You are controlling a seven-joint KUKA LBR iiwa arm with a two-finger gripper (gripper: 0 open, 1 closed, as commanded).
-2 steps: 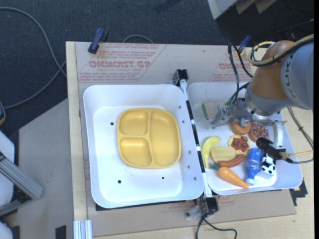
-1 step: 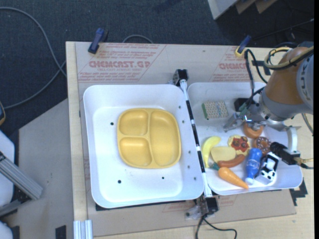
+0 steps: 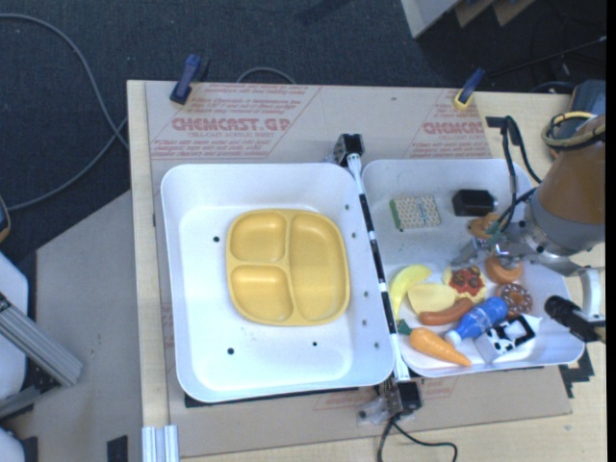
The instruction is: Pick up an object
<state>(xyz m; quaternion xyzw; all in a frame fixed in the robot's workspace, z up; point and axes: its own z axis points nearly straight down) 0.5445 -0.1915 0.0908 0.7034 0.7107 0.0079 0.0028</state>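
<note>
The right bin (image 3: 443, 183) holds a pile of toy food along its near side: a banana (image 3: 405, 283), a yellow cheese wedge (image 3: 428, 299), a sausage (image 3: 446, 312), a carrot (image 3: 438, 346), a blue bottle (image 3: 479, 320), a red pizza piece (image 3: 466, 279), two donuts (image 3: 503, 269) (image 3: 516, 298) and a black-and-white block (image 3: 510, 335). A speckled pad (image 3: 417, 212) and a black block (image 3: 473, 201) lie at the bin's far side. My gripper (image 3: 492, 243) hangs low over the right part of the bin, just above the donuts and next to a small orange item (image 3: 483, 226). The arm's body hides what lies under it.
The left bin (image 3: 192, 258) holds a yellow divided plate (image 3: 288, 266) in its middle. A raised divider (image 3: 371, 248) runs between the two bins. The arm's grey and orange wrist (image 3: 573, 195) covers the right bin's right wall. Clamps sit at the bench's back edge.
</note>
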